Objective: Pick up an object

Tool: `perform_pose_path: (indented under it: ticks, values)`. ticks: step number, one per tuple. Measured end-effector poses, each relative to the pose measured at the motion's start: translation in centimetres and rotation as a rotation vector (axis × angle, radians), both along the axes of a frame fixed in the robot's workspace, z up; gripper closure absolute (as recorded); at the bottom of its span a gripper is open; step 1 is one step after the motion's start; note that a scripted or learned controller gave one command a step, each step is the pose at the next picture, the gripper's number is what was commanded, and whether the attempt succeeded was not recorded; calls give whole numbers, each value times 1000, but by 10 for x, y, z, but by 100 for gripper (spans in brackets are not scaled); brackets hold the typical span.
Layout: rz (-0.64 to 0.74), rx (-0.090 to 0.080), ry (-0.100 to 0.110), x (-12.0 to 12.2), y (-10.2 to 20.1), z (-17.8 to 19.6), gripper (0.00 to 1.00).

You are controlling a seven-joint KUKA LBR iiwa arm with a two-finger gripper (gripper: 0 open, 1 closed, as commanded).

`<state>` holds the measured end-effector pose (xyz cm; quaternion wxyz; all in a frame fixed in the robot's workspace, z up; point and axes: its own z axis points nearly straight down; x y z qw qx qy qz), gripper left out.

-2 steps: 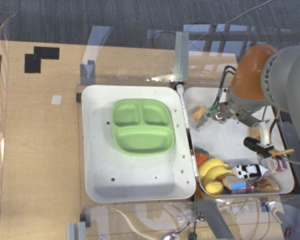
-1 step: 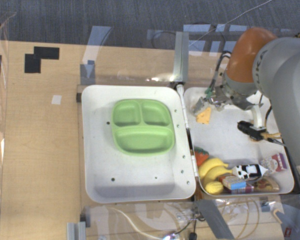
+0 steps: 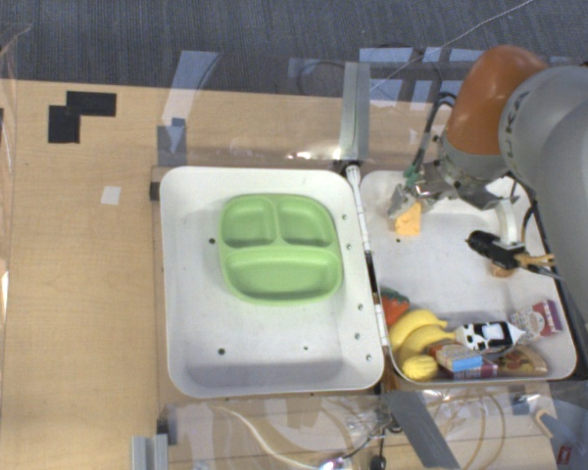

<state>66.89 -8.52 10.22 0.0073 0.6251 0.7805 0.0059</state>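
the gripper (image 3: 409, 202) hangs at the right bin's (image 3: 451, 282) far-left corner, its fingers clenched on a yellow cheese wedge (image 3: 409, 222) held just above the floor. a green divided plate (image 3: 278, 248) lies mid left bin (image 3: 191, 292).

Arm (image 3: 559, 125) cut off by right and top edges. Gripper (image 3: 409, 196) fingers too small to tell apart; the yellow piece (image 3: 408, 222) just below them unidentifiable. Toy pile (image 3: 470, 346) far below gripper overlaps, items partly hidden.

- I see bright, even overhead light; white bins (image 3: 274, 370) near washed out.
- Soft shadow w/in left bin's near wall.
- Arm (image 3: 559, 116) blurred; slight softness overall.
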Motion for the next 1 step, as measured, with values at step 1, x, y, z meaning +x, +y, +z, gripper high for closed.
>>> perform_pose_path:
  ticks: [1]
  values:
    - [43,0,10,2,53,86,100]
